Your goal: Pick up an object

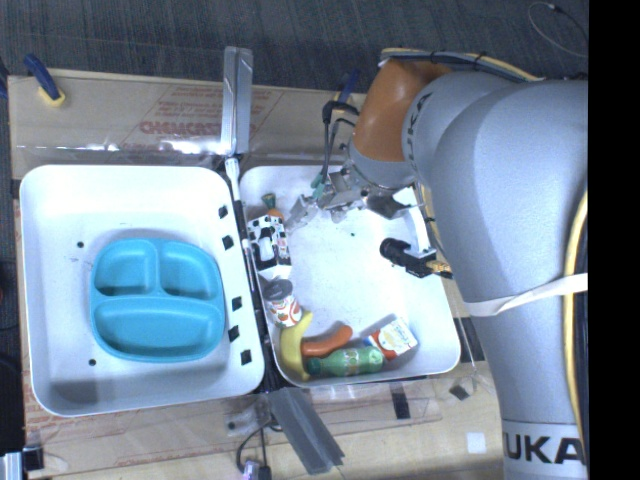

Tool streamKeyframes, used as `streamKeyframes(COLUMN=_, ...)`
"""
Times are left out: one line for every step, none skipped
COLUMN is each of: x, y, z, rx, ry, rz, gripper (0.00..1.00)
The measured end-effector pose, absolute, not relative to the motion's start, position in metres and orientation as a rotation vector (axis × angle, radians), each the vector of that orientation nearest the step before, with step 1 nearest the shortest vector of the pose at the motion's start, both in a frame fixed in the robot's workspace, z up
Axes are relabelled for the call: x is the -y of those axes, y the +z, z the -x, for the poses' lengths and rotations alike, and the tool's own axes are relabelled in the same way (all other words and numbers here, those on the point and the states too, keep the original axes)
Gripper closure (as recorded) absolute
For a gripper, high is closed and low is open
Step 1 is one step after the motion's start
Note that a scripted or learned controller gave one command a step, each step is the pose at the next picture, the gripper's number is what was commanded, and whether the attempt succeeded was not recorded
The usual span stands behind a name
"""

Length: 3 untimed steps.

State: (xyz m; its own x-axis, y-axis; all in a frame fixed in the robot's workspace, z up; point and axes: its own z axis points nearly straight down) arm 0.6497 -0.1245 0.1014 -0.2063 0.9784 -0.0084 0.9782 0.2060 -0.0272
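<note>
Camera view: the gripper (318,196) is seen low over the far end of the right white bin (440,340); its state cannot be told. A yellow banana (290,346), orange sausage (326,341) and green bottle (345,362) are heaped at the near wall. A blue sectioned tray (157,299) is laid in the left white bin (50,228).

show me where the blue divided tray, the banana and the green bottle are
blue divided tray (158,299), camera view, on the ridge between its compartments, left bin.
banana (290,346), camera view, on its yellow curved middle, right bin's near left corner.
green bottle (345,362), camera view, on its body, lying along the right bin's near wall.
</note>
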Motion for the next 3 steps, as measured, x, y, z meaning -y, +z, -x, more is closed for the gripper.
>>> streamKeyframes(x=0.125, y=0.095, z=-0.602, rx=2.850, ry=0.006, rz=1.339, gripper=0.00)
streamKeyframes(x=0.155, y=0.093, z=-0.655, rx=2.947, ry=0.000, rz=1.098, gripper=0.00)
streamKeyframes(x=0.112, y=0.093, z=-0.614, rx=3.088, ry=0.000, rz=0.580, gripper=0.00)
